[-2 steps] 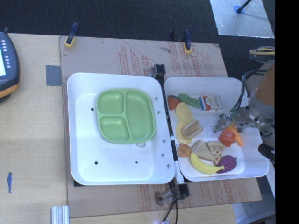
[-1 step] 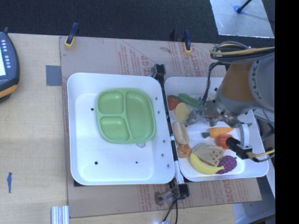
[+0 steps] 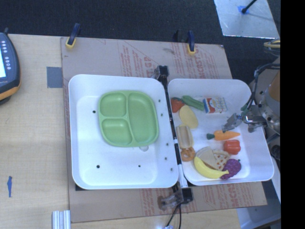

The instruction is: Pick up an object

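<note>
The gripper (image 3: 233,123), its fingers seemingly parted with nothing between them, is being held just above the carrot (image 3: 226,135) near the right bin's (image 3: 259,166) right edge, where the crowding red pepper (image 3: 232,147) risks being nudged or clipped.

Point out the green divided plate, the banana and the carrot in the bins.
green divided plate (image 3: 128,118), camera view, the ridge between its compartments.
banana (image 3: 207,170), camera view, middle of its curve.
carrot (image 3: 228,135), camera view, its orange body.
</note>
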You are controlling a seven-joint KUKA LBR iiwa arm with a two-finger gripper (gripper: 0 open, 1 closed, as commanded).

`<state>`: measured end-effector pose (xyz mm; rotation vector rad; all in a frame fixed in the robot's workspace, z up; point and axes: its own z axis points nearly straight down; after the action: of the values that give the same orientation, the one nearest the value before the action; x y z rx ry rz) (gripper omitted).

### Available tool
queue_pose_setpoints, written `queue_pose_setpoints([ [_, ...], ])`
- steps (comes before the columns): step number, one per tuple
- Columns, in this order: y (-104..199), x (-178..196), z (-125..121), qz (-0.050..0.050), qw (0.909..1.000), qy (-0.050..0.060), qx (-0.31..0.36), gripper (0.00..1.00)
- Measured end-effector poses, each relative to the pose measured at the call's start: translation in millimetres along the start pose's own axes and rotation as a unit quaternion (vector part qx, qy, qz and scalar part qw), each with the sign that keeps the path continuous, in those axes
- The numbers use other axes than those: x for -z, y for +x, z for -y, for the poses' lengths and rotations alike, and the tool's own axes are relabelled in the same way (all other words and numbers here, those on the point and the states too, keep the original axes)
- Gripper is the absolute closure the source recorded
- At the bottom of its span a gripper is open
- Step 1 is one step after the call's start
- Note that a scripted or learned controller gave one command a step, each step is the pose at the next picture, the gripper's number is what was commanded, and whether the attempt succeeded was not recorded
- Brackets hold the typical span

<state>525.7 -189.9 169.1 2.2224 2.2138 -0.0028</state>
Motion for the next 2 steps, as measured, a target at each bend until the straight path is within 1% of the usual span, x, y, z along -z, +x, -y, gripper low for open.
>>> queue_pose_setpoints([
  [1,15.7,-65.5,-6.7,-0.002,1.0000,0.002,0.003,0.00],
  [2,39.7,-77.3,-40.3,-0.002,1.0000,0.001,0.006,0.00],
])
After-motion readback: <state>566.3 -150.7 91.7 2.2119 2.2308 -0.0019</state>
